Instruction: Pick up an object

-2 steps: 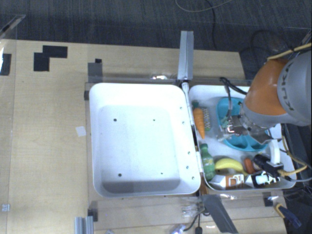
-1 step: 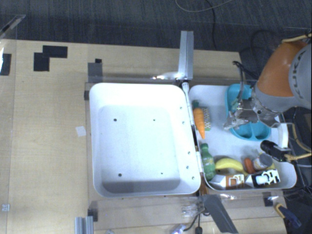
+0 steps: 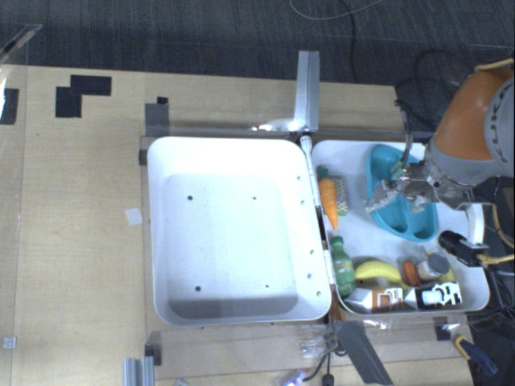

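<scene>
Pale wooden desk (image 3: 72, 240) carries two white bins. Nearest in the right bin (image 3: 480, 296) lie a banana (image 3: 378, 271) and a green bottle (image 3: 343, 265); farther back, the claw (image 3: 400, 190) sits over a blue dish (image 3: 400, 199), its grip unclear.

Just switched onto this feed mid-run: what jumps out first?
The grey arm with its orange band reaches in from the right, its pincer over a blue bowl-like item in the right bin. Along that bin's near edge lie a banana, a green bottle and an orange carrot.
</scene>
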{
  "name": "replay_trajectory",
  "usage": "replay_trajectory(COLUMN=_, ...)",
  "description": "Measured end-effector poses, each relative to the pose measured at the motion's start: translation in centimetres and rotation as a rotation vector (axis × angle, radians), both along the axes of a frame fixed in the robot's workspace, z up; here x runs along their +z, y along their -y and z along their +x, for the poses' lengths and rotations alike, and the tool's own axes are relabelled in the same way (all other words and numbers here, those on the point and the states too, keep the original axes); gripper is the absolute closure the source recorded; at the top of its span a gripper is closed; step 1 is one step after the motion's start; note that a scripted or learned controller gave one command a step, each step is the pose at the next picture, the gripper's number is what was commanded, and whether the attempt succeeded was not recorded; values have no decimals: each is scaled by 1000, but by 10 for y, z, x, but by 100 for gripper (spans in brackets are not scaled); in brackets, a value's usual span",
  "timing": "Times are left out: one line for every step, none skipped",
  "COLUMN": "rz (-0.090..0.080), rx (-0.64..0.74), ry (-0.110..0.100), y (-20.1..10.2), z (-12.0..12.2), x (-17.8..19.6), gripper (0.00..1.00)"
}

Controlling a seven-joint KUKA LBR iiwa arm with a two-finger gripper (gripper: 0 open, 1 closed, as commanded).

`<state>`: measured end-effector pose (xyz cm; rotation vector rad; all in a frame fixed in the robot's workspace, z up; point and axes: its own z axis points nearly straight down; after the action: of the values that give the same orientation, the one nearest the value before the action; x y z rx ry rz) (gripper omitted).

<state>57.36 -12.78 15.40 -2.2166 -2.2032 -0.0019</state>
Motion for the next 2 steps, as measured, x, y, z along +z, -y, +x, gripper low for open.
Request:
replay_trajectory(rz=-2, rx=135, ry=-14, y=10, z=53, x=-42, gripper=0)
replay_trajectory(rz=-2, rx=135, ry=-13, y=10, z=53, x=-42, gripper=0)
